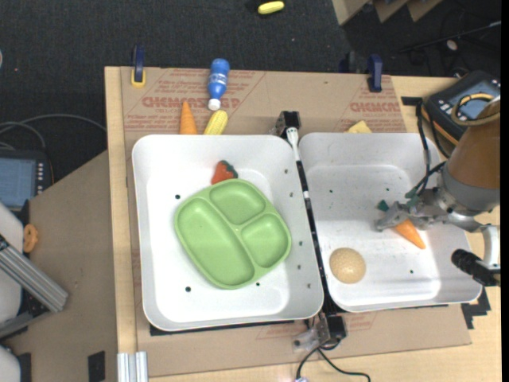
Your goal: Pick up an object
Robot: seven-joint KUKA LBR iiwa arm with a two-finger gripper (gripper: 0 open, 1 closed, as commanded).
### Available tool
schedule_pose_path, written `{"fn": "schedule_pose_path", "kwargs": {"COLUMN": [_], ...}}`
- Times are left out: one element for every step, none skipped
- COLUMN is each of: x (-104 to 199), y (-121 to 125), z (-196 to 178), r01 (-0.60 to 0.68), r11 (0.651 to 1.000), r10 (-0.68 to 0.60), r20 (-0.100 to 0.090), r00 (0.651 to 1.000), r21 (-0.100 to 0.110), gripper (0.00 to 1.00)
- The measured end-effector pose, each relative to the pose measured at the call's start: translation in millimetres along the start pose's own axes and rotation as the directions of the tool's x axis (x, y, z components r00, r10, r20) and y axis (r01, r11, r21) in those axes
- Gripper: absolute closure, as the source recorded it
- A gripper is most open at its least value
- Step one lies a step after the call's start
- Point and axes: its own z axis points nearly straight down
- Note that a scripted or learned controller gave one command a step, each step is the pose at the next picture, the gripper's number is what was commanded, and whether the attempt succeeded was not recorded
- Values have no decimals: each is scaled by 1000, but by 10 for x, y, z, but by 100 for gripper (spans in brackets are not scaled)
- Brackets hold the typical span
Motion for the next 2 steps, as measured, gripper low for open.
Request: {"fn": "schedule_pose_path", "kwargs": {"x": [28, 1043], "y": [38, 520], "z": [-166, -58], "r01": [5, 18], "r11": [1000, 1000], "r10": [-5, -18], "r20": [3, -2], "r00": [1000, 1000], "r21": [-10, -12], "gripper": [100, 100]}}
